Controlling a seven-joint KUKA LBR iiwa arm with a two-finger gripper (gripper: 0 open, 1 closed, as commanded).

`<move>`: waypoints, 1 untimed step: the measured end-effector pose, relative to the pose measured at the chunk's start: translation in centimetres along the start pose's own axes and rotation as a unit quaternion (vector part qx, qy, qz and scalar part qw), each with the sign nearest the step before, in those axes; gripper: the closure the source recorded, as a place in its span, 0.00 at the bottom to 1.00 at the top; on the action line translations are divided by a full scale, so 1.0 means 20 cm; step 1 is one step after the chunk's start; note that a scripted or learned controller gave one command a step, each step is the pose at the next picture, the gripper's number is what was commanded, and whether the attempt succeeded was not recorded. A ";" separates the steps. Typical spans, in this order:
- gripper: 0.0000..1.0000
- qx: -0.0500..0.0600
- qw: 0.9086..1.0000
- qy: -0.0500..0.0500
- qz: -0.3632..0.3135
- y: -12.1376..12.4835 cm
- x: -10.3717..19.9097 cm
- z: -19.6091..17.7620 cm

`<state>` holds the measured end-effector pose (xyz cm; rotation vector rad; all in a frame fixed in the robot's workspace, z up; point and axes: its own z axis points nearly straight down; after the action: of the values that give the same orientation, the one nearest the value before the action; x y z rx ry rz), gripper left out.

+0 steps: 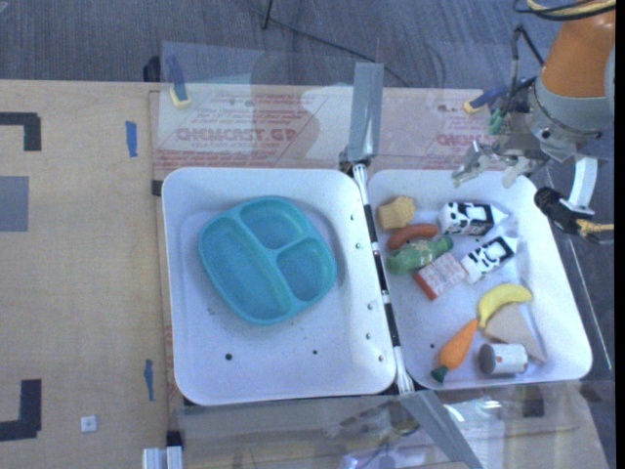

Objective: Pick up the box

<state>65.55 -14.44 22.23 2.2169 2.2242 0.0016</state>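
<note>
Two spread fingers of the end effector (493, 167) hang over the right bin's (566, 291) far edge, clear of the box (441, 275), apparently poised to descend.

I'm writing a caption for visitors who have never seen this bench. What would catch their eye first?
First, the big blue divided plate lying alone in the left bin. Next, the heap of toy food in the right bin: a banana, a carrot, a small red and white box. The gripper hangs open over that bin's far edge.
</note>
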 end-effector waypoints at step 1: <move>0.00 -0.001 1.000 0.000 -0.014 -0.14 0.13 0.50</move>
<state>62.79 -11.81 12.16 2.1827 2.2540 0.0038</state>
